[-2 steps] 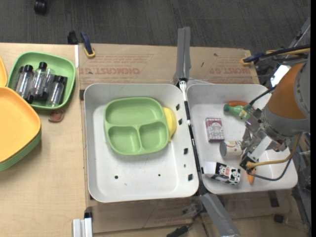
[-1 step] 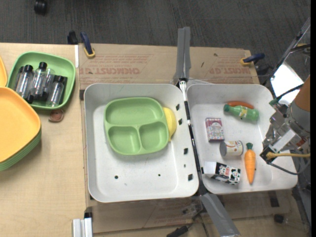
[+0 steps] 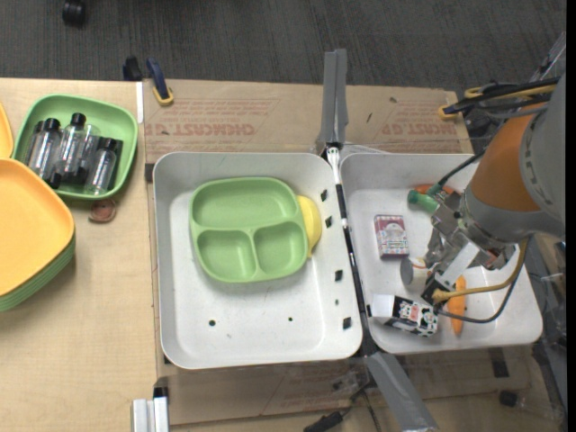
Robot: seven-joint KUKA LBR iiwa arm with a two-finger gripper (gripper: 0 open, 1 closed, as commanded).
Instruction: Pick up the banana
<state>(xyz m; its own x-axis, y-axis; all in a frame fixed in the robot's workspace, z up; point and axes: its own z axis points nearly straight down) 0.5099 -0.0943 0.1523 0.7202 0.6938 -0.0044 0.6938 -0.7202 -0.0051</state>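
While the gripper (image 3: pixel 430 273) hangs low over the right bin (image 3: pixel 371 196), right of center in the frame, whether it is open or closed cannot be told from above. A pink packet (image 3: pixel 391 237) lies just to its left, and a small orange object (image 3: pixel 459 298) sits just to its lower right. The banana (image 3: pixel 311 221) lies well apart in the left bin (image 3: pixel 173 268), at frame center, tucked against the right edge of a green divided plate (image 3: pixel 247 232) and partly hidden by it. At upper left, a green tray (image 3: pixel 117 120) holds dark-capped bottles (image 3: pixel 72 151).
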